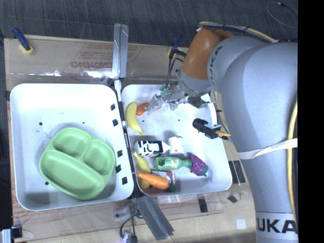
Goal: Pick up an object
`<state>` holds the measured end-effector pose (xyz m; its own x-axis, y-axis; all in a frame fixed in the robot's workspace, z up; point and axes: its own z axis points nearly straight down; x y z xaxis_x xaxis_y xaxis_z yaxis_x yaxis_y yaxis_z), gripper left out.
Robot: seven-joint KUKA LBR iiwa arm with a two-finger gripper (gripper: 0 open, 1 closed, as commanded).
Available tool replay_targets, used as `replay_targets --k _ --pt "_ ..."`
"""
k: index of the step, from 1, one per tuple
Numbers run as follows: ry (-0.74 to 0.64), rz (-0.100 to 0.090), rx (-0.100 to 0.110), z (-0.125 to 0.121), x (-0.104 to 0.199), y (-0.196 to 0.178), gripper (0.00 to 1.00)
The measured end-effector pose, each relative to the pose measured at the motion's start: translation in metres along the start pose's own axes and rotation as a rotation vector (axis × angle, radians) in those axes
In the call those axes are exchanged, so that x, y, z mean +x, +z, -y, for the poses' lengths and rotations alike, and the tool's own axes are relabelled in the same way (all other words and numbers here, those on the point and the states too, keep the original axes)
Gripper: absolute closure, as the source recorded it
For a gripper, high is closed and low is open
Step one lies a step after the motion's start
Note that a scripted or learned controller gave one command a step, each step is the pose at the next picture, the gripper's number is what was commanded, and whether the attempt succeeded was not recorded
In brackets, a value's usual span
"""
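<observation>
Under me, two white bins are sitting side by side on a brown board (61, 54), and dark floor (76, 4) is showing beyond its far edge. The left bin (30, 115) is holding a green plate (76, 163) in its near half. My grey arm is overhanging the right rim of the right bin (174, 120), and my gripper (158, 101) is hanging over that bin's far left part, pointing toward the wall the two bins share. I cannot tell how my jaws are standing, as they are blurring into the metal around them.

The orange piece (142, 108) is lying on the bin floor just beside my tip, on its left in the view. It is small and oblong, with its long axis slanting from near-left to far-right, so its far end is pointing at me. A banana (132, 119) is lying right against it on the wall side and curving along the shared wall.

Open white floor is stretching below my tip, between the banana and my arm. The near half is crowding up. A spotted box (149, 147) and a cup (175, 145) are sitting mid-bin. A bottle (171, 162) is lying on its side with grapes (198, 165) at its right end. A second banana (140, 163) and a carrot (153, 180) are pressing into the near left corner.
</observation>
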<state>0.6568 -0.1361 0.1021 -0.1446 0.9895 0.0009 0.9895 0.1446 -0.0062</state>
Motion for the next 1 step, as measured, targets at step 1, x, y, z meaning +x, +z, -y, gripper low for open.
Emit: replay_targets --k 1 --pt "0.001 0.0 -0.004 0.0002 -0.0055 0.0093 0.0"
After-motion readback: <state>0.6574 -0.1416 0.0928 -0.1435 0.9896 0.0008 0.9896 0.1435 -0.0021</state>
